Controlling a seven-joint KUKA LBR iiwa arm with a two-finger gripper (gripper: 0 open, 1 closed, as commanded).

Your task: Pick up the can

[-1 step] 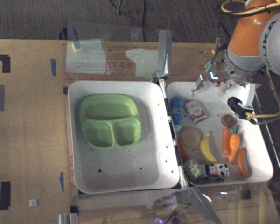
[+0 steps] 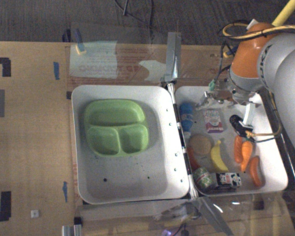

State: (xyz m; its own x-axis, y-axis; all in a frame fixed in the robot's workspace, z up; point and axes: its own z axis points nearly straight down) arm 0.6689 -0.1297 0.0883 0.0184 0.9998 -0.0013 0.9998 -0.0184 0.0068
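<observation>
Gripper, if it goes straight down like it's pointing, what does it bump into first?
Probably the gripper meets the right bin's bare floor at its far end, beside the pink-and-white packet, though depth is unclear. Not the can.

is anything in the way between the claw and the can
Yes: the claw is over the right bin's far end, the can in its near left corner; a pink packet, a round tan item and a banana lie between.

I see a divided plate [image 2: 117, 127] in the left bin [image 2: 128, 181], toward 11 o'clock. In the right bin [image 2: 271, 162] the can [image 2: 202, 177] lies at 7 o'clock, a carton [image 2: 229, 179] at its 3 o'clock, a banana [image 2: 218, 156] at its 1 o'clock.
</observation>
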